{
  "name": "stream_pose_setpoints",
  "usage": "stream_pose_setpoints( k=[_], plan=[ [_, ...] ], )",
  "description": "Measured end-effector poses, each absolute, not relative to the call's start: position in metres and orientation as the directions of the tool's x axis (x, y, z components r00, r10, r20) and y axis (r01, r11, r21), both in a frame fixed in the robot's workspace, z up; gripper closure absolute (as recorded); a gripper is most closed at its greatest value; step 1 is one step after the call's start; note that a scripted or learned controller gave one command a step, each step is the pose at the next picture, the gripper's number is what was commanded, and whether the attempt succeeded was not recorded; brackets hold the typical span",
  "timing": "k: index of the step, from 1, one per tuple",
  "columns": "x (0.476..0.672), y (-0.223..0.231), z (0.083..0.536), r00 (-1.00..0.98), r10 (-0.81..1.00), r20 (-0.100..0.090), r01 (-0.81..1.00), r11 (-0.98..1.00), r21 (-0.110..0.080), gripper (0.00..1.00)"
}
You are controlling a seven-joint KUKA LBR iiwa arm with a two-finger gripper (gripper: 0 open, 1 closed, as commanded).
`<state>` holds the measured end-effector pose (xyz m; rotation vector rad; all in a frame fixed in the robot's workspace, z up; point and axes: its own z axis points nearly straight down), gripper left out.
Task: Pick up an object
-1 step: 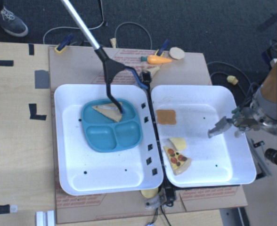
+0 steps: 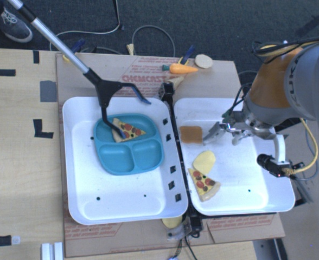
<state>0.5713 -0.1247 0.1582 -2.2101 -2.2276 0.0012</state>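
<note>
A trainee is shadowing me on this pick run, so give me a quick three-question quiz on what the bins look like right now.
1. True or false: a pizza slice lies on the blue plate in the left bin.
2. Multiple choice: the gripper is above
A. the left bin
B. the right bin
C. the floor
3. Fill in: the item in the right bin nearest the gripper is the ___ square piece.

Key: 1 true; 2 B; 3 brown.
</note>
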Motion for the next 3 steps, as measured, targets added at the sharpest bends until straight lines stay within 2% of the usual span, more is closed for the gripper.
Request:
stream_pose_setpoints(
  k=[1, 2, 3],
  plan=[
    [0.607, -0.097, 0.081, -0.004, 1.000, -0.002, 1.000, 0.004, 0.000, 0.00],
    [0.656, -0.098, 0.086, -0.002, 1.000, -0.001, 1.000, 0.002, 0.003, 0.00],
    [0.621, -0.094, 0.087, 0.000, 1.000, -0.003, 1.000, 0.000, 0.005, 0.00]
  ],
)
